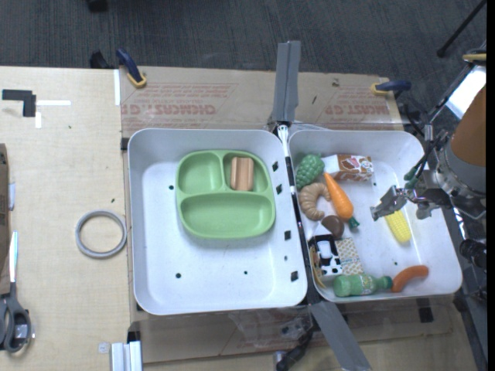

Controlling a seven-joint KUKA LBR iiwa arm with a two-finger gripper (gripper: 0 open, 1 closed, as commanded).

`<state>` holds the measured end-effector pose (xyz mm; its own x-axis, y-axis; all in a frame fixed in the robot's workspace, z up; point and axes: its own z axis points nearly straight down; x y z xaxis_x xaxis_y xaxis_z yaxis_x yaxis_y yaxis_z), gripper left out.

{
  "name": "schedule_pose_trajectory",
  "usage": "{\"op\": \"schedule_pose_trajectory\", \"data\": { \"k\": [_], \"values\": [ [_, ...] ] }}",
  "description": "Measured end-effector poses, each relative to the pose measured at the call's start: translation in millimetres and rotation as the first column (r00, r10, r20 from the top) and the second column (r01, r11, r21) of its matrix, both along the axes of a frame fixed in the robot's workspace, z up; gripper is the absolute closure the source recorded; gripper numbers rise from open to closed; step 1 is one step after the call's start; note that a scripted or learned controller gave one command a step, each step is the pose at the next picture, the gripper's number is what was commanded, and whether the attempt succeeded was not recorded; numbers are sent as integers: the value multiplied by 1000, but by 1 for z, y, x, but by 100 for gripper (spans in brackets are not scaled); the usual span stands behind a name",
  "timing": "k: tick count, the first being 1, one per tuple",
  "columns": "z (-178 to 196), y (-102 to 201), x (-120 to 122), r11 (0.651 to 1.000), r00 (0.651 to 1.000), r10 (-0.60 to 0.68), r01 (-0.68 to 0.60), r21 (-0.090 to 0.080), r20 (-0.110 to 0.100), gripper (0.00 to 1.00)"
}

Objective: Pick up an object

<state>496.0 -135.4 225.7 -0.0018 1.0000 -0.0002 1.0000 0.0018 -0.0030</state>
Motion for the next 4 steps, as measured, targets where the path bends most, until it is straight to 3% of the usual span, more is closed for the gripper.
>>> {"op": "schedule_pose_trajectory", "data": {
  "k": [1,2,3,4],
  "values": [
    [-134,-23,48,999,999,-43,43,0,1,0],
    [-134,34,91,991,991,134,-134,-1,3,0],
    [-36,-30,88,998,998,66,-66,-2,2,0],
    [-27,-31,88,998,998,66,-66,-3,2,100]
  ]
}}
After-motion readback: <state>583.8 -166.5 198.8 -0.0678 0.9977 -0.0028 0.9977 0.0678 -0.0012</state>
